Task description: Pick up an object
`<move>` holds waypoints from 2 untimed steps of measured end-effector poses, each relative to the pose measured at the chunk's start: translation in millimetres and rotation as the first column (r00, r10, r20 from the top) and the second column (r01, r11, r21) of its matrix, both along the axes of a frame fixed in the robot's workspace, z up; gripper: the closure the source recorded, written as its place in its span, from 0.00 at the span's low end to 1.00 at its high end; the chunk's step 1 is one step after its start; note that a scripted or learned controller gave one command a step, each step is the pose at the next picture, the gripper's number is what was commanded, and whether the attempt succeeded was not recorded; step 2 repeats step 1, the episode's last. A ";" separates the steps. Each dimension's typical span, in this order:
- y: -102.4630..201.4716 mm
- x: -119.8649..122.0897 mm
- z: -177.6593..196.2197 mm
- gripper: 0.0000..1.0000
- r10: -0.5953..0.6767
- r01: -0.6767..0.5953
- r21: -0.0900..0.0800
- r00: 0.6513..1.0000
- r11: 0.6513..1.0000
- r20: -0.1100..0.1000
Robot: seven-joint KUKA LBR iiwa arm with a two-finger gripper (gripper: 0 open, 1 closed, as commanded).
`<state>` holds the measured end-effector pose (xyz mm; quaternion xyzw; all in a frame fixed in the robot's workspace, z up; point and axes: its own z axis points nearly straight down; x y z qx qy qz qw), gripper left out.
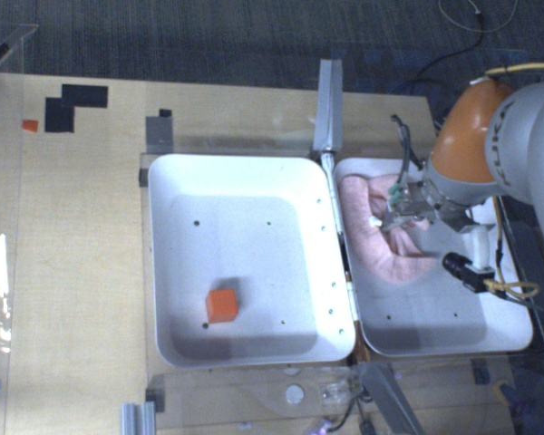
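Gripper (406, 208) presses into the pink cloth (381, 234) at three o'clock; finger state unclear, nothing lifted yet.

Two bins sit side by side at mid-frame: the left bin (177, 243) holds a small block (222, 305) toward its lower left, the right bin (435, 329) holds a crumpled cloth (372, 229) in its upper left, with the gripper (406, 208) on it
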<state>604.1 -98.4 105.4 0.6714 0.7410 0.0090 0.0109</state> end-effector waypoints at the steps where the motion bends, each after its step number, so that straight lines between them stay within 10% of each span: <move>1: 26.0 -7.9 81.0 1.00 0.193 -0.193 -0.001 0.981 0.981 -0.019; 2: 26.0 -7.9 81.0 1.00 0.193 -0.193 -0.001 0.981 0.981 -0.019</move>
